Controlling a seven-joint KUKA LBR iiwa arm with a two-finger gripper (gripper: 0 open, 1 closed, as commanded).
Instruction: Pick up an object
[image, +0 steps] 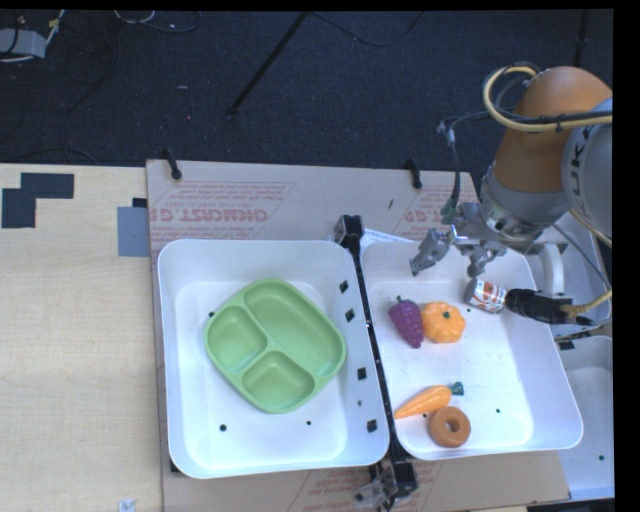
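Two-finger gripper (456, 257) hangs spread and empty above the right white bin (540, 400); small red-labelled can (488, 295) below, print probably unreadable.

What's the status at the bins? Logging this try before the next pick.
Tool open, holding nothing, over right bin far end. Small can lies just beside it. Grapes, orange pepper, carrot, donut untouched. Nothing in the way.

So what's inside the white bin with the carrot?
In that bin: a carrot, a donut, purple grapes, an orange pumpkin and a small can. The gripper hovers open above.
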